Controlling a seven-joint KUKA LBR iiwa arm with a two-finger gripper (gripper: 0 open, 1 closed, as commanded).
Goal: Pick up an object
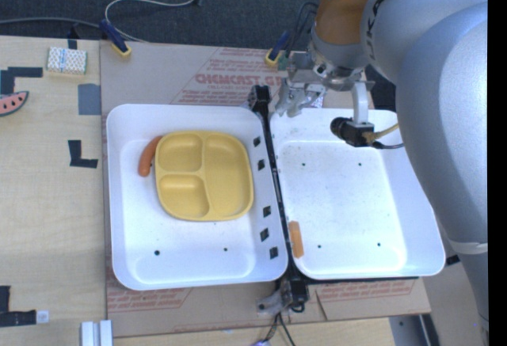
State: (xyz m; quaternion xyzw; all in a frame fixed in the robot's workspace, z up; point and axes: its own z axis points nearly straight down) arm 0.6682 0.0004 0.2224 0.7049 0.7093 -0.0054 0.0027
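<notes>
Seen from above, our gripper (297, 99) hangs over the back rim of the right bin (348, 202), near the black divider (269, 178) between the two bins; we cannot tell from this angle how its jaws are set, and we see nothing carried in them. The nearest candidate, we judge, is the small orange piece (295, 237) lying at about seven o'clock on the right bin's floor, close against the divider wall. To take it cleanly we should travel toward six o'clock, descend straight, and line up the closing motion along the wall rather than into it. The left bin (131, 249) holds a yellow sectioned plate (204, 176) at its centre, with an orange carrot-like piece (146, 157) touching the plate's edge at ten o'clock.
</notes>
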